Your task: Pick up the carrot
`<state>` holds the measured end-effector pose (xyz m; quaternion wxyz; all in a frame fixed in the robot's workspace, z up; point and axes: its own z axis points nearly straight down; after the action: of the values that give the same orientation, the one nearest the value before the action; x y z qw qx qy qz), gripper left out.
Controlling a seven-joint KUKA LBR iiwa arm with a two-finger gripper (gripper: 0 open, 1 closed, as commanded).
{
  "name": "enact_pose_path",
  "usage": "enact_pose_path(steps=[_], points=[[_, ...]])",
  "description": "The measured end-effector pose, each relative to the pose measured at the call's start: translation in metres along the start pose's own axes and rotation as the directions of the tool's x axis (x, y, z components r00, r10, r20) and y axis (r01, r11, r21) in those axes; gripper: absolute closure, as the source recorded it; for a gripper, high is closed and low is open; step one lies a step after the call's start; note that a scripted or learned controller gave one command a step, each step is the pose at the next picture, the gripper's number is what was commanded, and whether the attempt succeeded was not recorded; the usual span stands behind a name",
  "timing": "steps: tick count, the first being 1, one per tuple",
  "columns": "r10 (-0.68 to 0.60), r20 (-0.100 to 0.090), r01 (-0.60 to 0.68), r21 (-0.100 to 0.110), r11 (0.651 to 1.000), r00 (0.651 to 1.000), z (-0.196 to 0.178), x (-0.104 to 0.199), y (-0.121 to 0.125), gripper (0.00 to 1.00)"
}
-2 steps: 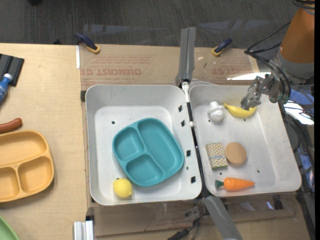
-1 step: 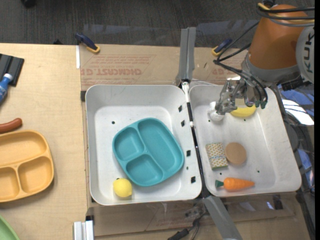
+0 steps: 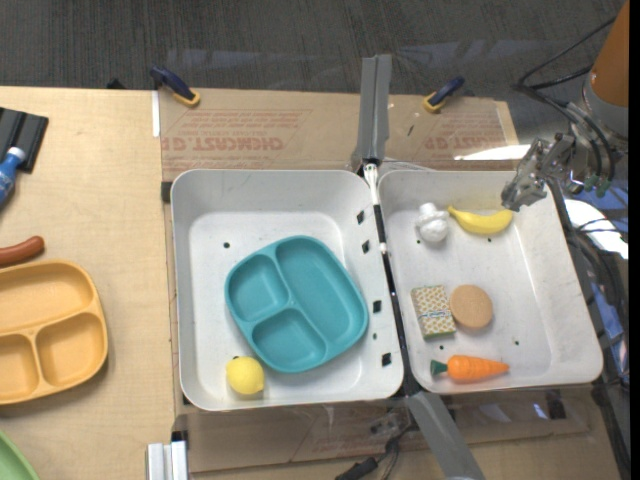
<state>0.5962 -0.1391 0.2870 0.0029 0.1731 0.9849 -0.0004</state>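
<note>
Arm enters from the right edge, orange band just visible at the top right corner, wrist angled down and left toward the far right corner of the right bin. Gripper sits over that bin's far rim, just right of the banana – near it, contact not clear. Fingers are small and dark against cables; cannot tell how far apart they are, and nothing can be made out between them.

Carrot lies at the near edge of the right bin, orange body pointing right, green top to the left, flat on the bin floor. Well apart from the gripper – opposite end of the bin.

Other right-bin items: white lumpy object just left of the banana, tan round disc mid-bin, checkered cracker-like block touching or just beside the disc's left side, both just above the carrot.

Left bin: teal divided plate in the middle, tilted diagonally; lemon at its near left corner, touching the plate's edge.

On the bench left of the bins: orange divided tray, sausage above it.
</note>
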Motion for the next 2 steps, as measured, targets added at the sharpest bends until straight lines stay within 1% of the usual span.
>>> enact_pose_path(steps=[1,2], points=[[-0.621,-0.001,0.621,-0.004,0.784,0.784,0.039,-0.015,0.011,1.00],[-0.696,0.001,0.696,-0.002,0.718,0.718,0.033,-0.036,-0.074,1.00]])
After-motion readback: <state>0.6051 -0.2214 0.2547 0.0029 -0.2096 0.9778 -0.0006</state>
